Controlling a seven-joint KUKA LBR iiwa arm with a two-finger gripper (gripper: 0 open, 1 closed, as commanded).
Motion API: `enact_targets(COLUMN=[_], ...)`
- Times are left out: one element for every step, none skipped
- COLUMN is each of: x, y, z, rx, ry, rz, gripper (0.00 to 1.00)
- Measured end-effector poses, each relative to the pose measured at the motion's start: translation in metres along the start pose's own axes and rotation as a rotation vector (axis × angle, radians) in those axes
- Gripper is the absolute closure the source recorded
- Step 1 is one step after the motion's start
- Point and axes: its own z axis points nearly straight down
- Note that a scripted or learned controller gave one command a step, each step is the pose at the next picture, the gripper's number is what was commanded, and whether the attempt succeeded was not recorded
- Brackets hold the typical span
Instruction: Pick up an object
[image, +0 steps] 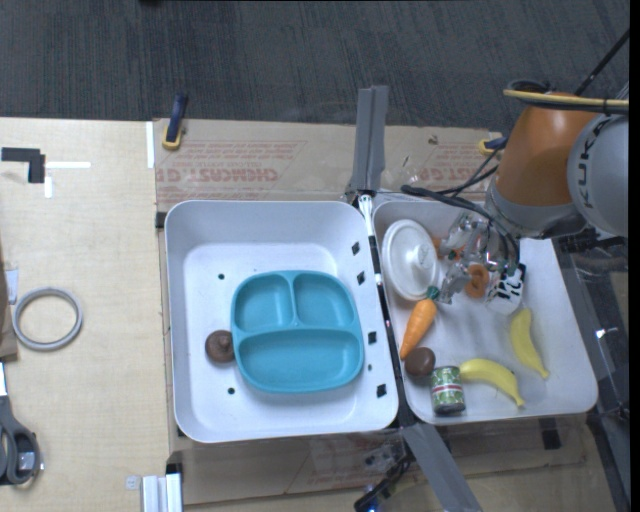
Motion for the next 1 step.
enact_targets(x=[0.0535], y=[-0.0363], z=[0.003], rx=[-0.003], ry=[0.001], rz=[0.085], gripper=[0.0])
